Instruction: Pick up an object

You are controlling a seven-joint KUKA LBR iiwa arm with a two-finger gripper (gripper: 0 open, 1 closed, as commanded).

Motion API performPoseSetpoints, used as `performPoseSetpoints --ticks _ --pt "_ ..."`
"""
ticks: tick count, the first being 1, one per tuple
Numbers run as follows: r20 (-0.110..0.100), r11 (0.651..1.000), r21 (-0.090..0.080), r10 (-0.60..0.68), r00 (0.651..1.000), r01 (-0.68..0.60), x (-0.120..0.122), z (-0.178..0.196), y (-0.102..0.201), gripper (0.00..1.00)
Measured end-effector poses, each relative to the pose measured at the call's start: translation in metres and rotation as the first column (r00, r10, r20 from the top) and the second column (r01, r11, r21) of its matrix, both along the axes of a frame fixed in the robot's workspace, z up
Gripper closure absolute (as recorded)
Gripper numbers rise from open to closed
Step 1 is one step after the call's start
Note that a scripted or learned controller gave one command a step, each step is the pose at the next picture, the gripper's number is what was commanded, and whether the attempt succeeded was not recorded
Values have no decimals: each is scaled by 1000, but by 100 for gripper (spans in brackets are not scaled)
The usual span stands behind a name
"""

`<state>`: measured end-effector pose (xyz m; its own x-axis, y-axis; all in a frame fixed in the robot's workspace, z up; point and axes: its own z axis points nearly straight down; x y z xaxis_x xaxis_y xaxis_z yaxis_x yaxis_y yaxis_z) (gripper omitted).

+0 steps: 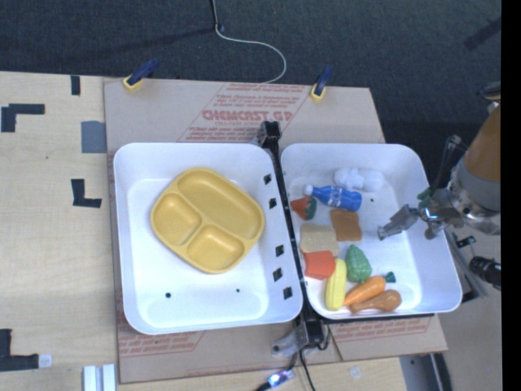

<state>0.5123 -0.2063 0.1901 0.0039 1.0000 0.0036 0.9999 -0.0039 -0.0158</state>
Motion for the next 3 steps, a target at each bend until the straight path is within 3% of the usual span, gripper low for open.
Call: performPoseSetpoints --ticks 1,3 --pt "14 1000 -3 5 1000 -5 3 8 1 0" --pt "20 1000 -2 2 1000 -2 -5 -86 9 0"
